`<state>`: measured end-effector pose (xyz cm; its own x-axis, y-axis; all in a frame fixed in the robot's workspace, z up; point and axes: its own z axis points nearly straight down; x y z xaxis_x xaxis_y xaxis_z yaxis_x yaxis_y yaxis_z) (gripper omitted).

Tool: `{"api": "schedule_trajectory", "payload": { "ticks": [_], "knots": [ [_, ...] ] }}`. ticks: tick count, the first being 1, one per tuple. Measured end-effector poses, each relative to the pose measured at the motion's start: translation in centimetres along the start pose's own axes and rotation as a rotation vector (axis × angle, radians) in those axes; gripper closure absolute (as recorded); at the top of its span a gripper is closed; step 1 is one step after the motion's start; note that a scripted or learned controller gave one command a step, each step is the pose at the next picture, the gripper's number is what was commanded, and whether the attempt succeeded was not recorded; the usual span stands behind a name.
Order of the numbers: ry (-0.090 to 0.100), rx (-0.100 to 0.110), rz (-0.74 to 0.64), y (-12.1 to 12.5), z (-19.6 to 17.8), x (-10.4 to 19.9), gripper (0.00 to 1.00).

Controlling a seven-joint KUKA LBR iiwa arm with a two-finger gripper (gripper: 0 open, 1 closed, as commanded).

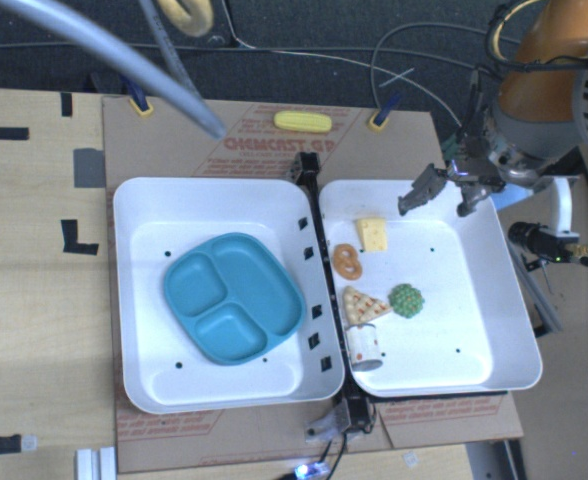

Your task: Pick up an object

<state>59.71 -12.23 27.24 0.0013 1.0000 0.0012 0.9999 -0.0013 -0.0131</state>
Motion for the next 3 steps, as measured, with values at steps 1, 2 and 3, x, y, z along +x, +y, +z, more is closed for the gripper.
{"api": "schedule_trajectory", "payload": {
  "ticks": [1,2,3],
  "knots": [
    [-0.002,-0.012,-0.003,0.2,-0.7,0.0,0.00],
    [-0.002,-0.006,-0.002,-0.8,4.9,0.3,0.00],
    [-0.001,-0.006,-0.003,-1.2,9.8,1.2,0.00]
  ]
}}
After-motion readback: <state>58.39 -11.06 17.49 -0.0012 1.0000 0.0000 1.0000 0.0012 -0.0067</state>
